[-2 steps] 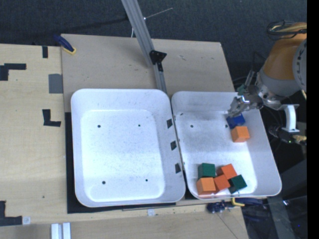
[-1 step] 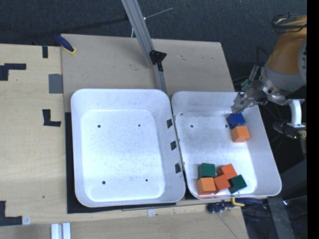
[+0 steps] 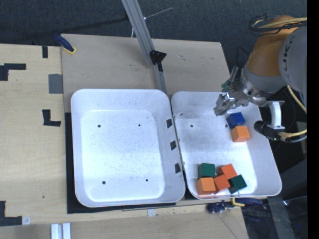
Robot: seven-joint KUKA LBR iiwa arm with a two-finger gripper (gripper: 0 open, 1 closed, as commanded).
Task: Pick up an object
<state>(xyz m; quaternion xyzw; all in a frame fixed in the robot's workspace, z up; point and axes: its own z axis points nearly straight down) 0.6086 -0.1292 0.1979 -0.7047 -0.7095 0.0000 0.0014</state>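
The right bin [image 3: 199, 133] holds several small blocks. A blue block [image 3: 235, 119] and an orange block [image 3: 240, 133] lie near its far right side. A cluster sits at the front: a green block [image 3: 206, 170], an orange block [image 3: 206, 184], an orange-red block [image 3: 228, 172] and a dark green block [image 3: 238, 182]. My gripper [image 3: 222, 106] hangs over the right bin's far part, just left of and above the blue block. Nothing shows between its fingers.
The left bin [image 3: 122, 143] lies beside the right one. A grey metal pole [image 3: 142, 31] slants across the bench behind the bins. A blue and yellow tool [image 3: 65, 44] lies at the bench's far left. Black cables [image 3: 271, 128] hang by the right bin's edge.
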